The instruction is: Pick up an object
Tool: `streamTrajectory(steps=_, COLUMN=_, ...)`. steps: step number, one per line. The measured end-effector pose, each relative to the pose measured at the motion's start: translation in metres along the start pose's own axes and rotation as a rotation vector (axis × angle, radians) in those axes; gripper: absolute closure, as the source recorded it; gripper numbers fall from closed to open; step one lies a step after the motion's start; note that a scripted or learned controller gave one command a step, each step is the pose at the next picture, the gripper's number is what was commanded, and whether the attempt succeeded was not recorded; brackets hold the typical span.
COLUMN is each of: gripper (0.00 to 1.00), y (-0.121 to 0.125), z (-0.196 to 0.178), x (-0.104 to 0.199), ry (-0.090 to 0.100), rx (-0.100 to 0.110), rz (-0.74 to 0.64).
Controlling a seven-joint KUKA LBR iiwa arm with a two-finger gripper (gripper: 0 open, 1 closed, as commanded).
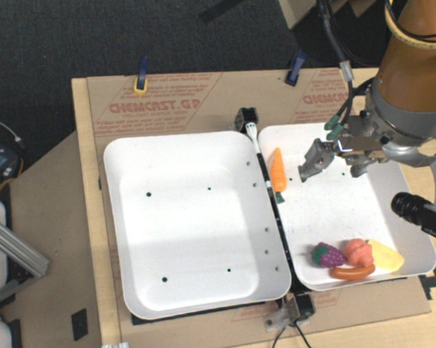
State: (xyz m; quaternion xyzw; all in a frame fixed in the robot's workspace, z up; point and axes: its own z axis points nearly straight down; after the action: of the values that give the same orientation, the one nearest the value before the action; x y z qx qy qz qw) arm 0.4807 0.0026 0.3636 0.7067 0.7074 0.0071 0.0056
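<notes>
My gripper [334, 167] hangs above the upper middle of the right bin [332, 213], open, with nothing between its fingers. An orange carrot [277, 169] lies along that bin's left wall, just to the gripper's left and apart from it. In the bin's near right corner sits a cluster of toys: a purple bunch of grapes [328, 255], a reddish-orange fruit [360, 251], a yellow piece [388, 257] and a red sausage-shaped piece [352, 272].
The left bin [191, 216] stands beside the right one, their walls touching. Both rest on a cardboard sheet [168, 98] held by clamps at the back. A black fixture [422, 215] juts over the right bin's right edge.
</notes>
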Motion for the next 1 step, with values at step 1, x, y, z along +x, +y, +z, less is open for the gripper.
streamTrajectory(steps=1, gripper=0.0, y=0.0898, z=0.1468, x=0.0596, ry=-0.002, rx=0.031, rz=-0.004)
